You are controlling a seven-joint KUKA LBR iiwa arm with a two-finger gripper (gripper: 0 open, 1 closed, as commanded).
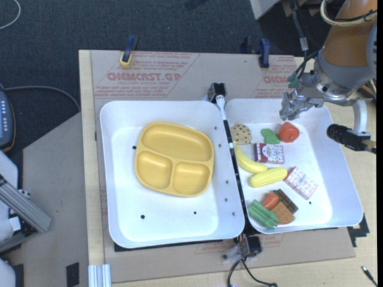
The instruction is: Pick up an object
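Note:
My gripper (289,110) hangs over the far part of the right bin (341,178), just above a red tomato (289,133) with a green leafy piece (270,136) beside it. Nothing shows between its fingers. Nearby in that bin lie a round cookie (241,134), a small red-and-white carton (270,153), a banana (248,162), a corn cob (268,177), a pink-and-white packet (301,182), and a cluster of green beans, a carrot and a brown bar (273,208).
The left bin (119,208) holds a yellow three-compartment plate (174,158). A black divider bar (229,154) runs between the bins. Clamps sit at the board's far edge (126,57).

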